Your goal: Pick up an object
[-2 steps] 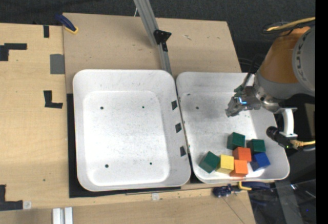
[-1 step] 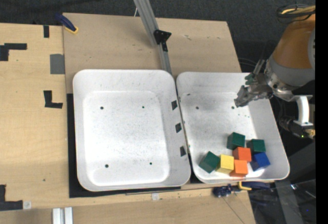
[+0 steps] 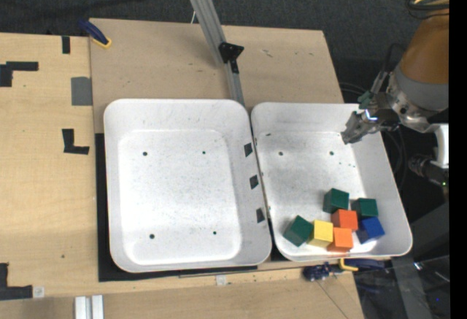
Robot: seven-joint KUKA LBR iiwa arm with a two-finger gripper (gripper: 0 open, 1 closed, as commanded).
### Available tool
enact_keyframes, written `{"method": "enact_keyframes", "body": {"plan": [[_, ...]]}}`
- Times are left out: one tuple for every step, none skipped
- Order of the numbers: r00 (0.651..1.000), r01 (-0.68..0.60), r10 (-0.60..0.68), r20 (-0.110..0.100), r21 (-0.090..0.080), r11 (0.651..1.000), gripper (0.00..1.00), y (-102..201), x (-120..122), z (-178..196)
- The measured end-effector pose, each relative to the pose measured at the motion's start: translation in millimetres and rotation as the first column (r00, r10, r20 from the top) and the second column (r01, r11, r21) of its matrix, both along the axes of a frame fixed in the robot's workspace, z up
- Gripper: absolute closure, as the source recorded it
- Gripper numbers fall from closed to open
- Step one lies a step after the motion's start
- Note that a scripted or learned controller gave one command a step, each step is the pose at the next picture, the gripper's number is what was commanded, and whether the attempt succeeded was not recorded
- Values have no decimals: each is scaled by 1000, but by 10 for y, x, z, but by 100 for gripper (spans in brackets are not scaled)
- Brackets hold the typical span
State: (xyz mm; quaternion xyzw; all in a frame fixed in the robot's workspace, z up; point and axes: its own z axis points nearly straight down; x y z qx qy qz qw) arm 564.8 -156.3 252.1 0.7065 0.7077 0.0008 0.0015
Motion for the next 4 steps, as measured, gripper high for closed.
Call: {"method": "enact_keyframes", "body": {"plan": [[1000, -4, 4, -5, 2, 1000, 100, 610, -110, -95], [1000, -5, 5, -7, 3, 1000, 100, 1203, -229, -201], [1000, -7, 7, -5, 4, 1000, 100, 1843, -263, -189], [1000, -7, 7, -5, 3, 1000, 100, 2445, -304, -143]]}}
